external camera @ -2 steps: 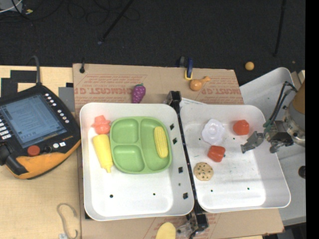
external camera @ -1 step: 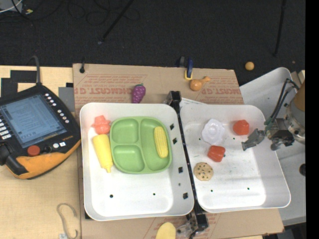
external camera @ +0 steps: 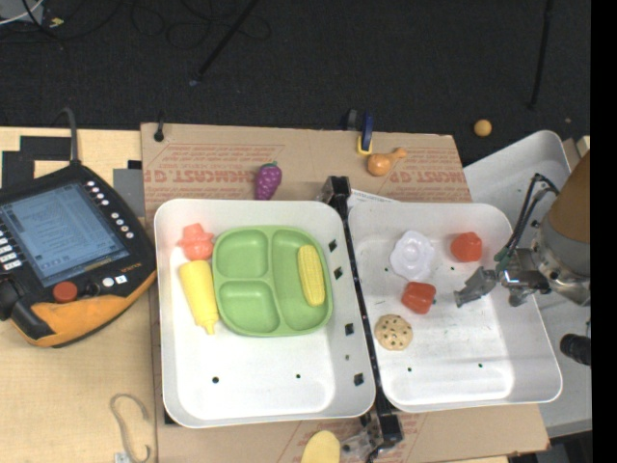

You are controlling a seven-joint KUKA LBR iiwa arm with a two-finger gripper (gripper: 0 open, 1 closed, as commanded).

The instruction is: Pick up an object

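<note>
Camera view: gripper [external camera: 479, 287] low over right bin [external camera: 525, 379], fingers spread apart, clamping nothing, touching nothing visibly. Red pepper [external camera: 418, 297] just left of fingertips, inside that bin.

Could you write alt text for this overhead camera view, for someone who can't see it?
A robot gripper hovers in the right white bin, near a red toy, a cookie and a red ball. The left bin holds a green tray.
</note>
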